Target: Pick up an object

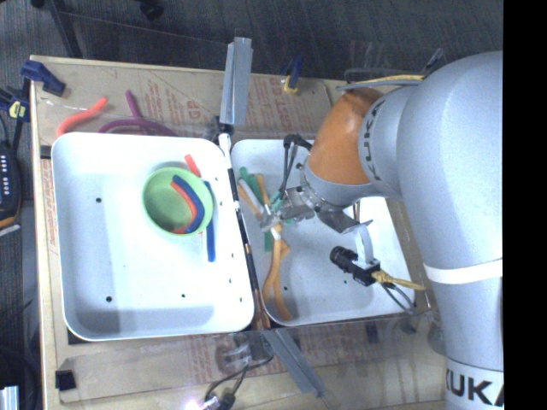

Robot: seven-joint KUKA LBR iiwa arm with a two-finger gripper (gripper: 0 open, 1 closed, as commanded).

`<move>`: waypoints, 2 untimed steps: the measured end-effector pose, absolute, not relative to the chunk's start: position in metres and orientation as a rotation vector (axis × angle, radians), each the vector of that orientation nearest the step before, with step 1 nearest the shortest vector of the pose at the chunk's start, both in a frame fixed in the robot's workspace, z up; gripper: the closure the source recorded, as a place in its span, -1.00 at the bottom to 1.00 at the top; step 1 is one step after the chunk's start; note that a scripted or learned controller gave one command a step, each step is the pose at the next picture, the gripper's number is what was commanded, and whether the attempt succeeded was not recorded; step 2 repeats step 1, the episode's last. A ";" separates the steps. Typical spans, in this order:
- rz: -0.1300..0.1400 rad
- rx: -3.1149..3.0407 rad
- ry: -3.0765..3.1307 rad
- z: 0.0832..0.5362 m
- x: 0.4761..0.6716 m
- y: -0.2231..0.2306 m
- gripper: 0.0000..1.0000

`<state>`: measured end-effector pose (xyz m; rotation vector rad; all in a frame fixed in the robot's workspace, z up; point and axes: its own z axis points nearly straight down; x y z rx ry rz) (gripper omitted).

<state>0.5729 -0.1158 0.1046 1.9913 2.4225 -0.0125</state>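
**Gripper low in right bin, hold unconfirmed**

Noted grey arm (444, 143) reaching over right bin (385, 310). Found left bin (102, 297) holding green bowl (162, 205) with red and blue curved pieces (200, 196) inside. Located gripper (275, 220) low at right bin's left side, among tan curved strip (272, 282) and green sticks (253, 184). Cannot tell opening or hold.

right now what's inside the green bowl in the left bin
A curved blue strip and a curved red strip lie in the round green bowl; anything beneath them is hidden.
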 end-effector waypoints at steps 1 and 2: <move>-0.001 1.920 2.489 0.196 0.636 -0.116 1.00; -0.001 1.920 2.489 0.196 0.636 -0.116 1.00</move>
